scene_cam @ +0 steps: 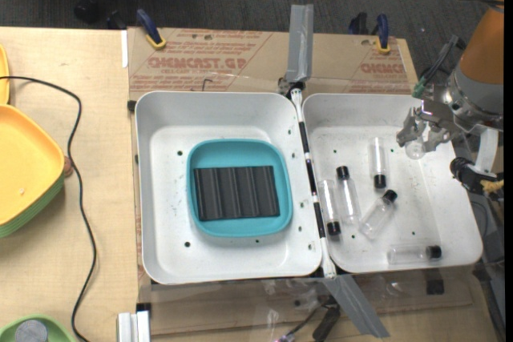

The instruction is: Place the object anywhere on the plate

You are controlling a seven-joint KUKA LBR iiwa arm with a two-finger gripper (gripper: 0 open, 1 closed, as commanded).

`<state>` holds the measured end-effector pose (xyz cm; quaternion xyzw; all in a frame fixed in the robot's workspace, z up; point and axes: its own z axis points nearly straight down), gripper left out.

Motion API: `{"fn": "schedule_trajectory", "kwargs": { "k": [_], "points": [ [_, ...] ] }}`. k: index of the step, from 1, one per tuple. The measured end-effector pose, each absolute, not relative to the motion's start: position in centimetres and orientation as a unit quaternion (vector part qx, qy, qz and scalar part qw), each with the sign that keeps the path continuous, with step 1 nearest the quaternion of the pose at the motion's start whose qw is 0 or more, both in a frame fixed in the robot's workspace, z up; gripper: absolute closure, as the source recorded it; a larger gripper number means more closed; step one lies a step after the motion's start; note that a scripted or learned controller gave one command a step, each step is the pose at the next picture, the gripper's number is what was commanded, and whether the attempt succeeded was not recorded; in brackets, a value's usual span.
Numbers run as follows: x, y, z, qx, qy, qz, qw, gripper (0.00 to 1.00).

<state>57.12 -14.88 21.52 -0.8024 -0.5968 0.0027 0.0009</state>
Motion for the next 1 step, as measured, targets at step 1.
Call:
{"fn": "schedule_trajectory", "kwargs": {
  "k": [1],
  "points": [
    [57.13, -14.88, 21.53, -0.802, -0.597, 0.0025, 0.001, 0.00]
  ]
}}
